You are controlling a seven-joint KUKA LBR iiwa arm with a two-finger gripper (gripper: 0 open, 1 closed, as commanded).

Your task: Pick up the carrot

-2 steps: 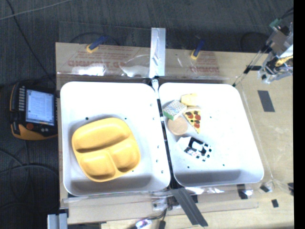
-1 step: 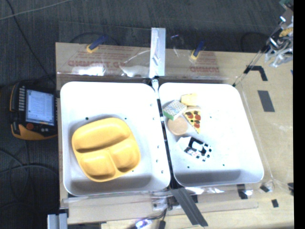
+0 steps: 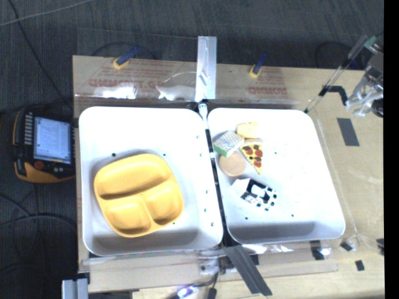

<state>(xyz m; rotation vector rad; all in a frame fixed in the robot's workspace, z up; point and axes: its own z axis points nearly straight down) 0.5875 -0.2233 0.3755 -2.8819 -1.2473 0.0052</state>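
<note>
At the picture's right edge the arm's gripper (image 3: 365,97) hangs above the worktop (image 3: 361,185), outside the far right corner of the right bin (image 3: 312,167) and well apart from everything in it. Whether it is open or closed I cannot tell; nothing shows in it. I cannot pick out the carrot for certain. The closest match is an orange wedge (image 3: 253,155) in a cluster of small pieces near that bin's far left wall. Its long axis runs far to near, narrow tip nearest. The left bin (image 3: 100,136) holds a yellow tray (image 3: 138,194).

A yellow divided tray (image 3: 138,194) lies in the left bin (image 3: 93,126).
</note>
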